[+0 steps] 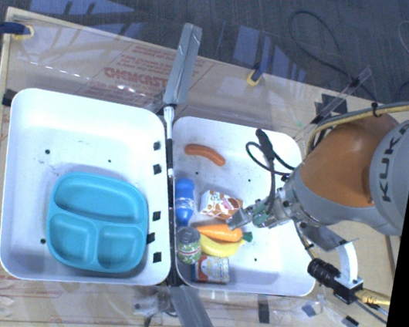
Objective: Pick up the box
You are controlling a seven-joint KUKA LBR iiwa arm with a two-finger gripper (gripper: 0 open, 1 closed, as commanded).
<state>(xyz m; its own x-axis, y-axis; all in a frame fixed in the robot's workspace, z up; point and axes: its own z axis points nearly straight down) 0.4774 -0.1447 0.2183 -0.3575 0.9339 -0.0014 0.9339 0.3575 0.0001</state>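
while the left bin holds just a blue tray with three compartments, the right bin is crowded, and that matters for the grasp. going rightward along its near-left side: a blue bottle, a small jar, then the box lying in the front corner, partly under a banana and a carrot. a printed packet sits behind them and a sausage lies further back, apart. the claw hovers just over the carrot's right end; i cannot tell whether it is open or closed, and nothing is visibly held. judgement: to do this well, it should shift toward the front corner, come down on the box's exposed edge, and avoid catching the banana or jar.
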